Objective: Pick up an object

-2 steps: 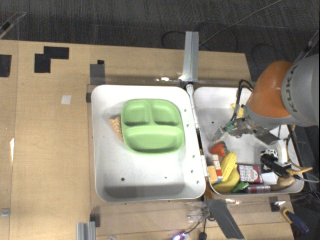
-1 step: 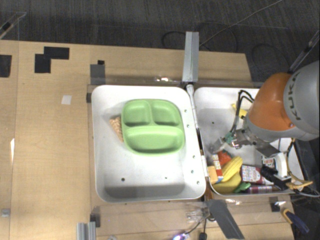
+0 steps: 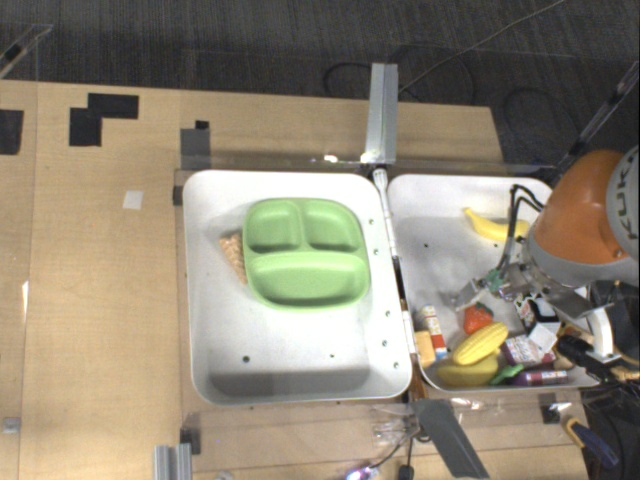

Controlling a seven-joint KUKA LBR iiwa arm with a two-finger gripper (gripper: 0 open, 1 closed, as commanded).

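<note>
In the right bin [image 3: 440, 230] lie a yellow banana [image 3: 492, 226] near the far wall, a red round item [image 3: 477, 319], a yellow corn-like piece [image 3: 480, 345] on another yellow fruit [image 3: 467, 372], and small packets [image 3: 528, 351]. My gripper [image 3: 497, 286] hangs low over the bin's middle, just above and behind the red item, under the orange-banded wrist [image 3: 580, 213]. Nothing shows between its fingers.
The left bin [image 3: 210, 298] bears a green divided plate [image 3: 304, 251] with a tan waffle-like piece [image 3: 233, 255] sticking out at its left. A small bottle [image 3: 431, 323] and an orange block [image 3: 424, 348] lie by the right bin's left wall. A metal post [image 3: 382, 113] stands behind the bins.
</note>
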